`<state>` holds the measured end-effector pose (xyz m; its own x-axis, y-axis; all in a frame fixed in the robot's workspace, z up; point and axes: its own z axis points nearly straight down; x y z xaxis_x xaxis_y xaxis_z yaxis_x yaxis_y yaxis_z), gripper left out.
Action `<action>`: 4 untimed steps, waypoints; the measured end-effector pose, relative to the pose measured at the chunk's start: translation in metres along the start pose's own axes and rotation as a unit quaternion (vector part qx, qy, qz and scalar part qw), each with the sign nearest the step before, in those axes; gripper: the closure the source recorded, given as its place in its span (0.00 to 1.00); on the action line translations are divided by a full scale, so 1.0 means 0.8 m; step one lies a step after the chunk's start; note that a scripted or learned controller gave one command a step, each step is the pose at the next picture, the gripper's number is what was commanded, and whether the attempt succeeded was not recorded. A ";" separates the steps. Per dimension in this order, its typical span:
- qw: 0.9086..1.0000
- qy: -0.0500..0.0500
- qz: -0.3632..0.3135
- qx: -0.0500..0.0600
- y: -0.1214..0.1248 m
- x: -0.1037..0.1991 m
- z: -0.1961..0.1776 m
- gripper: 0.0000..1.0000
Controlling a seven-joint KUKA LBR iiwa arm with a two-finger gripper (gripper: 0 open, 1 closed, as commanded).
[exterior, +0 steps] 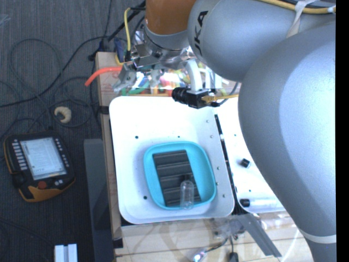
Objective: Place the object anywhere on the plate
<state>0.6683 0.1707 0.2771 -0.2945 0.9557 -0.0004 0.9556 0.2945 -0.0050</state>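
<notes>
Floor: dark grey carpet [49, 31] covers the left side, with thin black cables looping over it.
Pendant: a teach pendant [38, 165] with a pale screen and orange-black casing lies on the carpet at far left, well apart from the bench.
Small ring: a pale coil-like item [63, 113] sits on the carpet above the pendant; what it is cannot be told.
Left bin: a shallow white bin [128, 146] with rounded corners takes the middle of the view.
Plate: a light blue plate [150, 162], a rounded square, rests in the lower half of the left bin; a dark grey ribbed insert [170, 168] lies inside it.
Object: a small clear bottle [187, 192] lies on the ribbed insert at the plate's lower right, its cap end pointing to the upper part of the view. It is inside the plate's rim.
Gripper: the gripper [143, 72] hangs over the far edge of the left bin, near the top centre, well apart from the plate and bottle. Wires and coloured clutter surround it, so how far the jaws stand apart cannot be told; nothing is seen between them.
Arm: the orange band [166, 7] sits above the wrist, and the large grey arm [289, 108] covers the right side.
Right bin: a strip of the second white bin [248, 176] shows beside the arm, with a small dark item [245, 162] on it.
</notes>
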 end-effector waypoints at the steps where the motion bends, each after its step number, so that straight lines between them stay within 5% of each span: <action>1: 0.990 0.000 -0.143 0.000 0.015 0.048 0.035 0.00; 2: 0.985 -0.001 -0.171 -0.001 -0.021 -0.074 -0.017 0.00; 3: 0.993 -0.001 -0.120 -0.002 -0.029 -0.098 -0.125 0.00; 4: 0.988 0.000 -0.152 0.000 -0.021 -0.052 -0.005 0.00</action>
<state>0.6641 0.1261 0.2815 -0.5682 0.8229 0.0007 0.8229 0.5681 -0.0042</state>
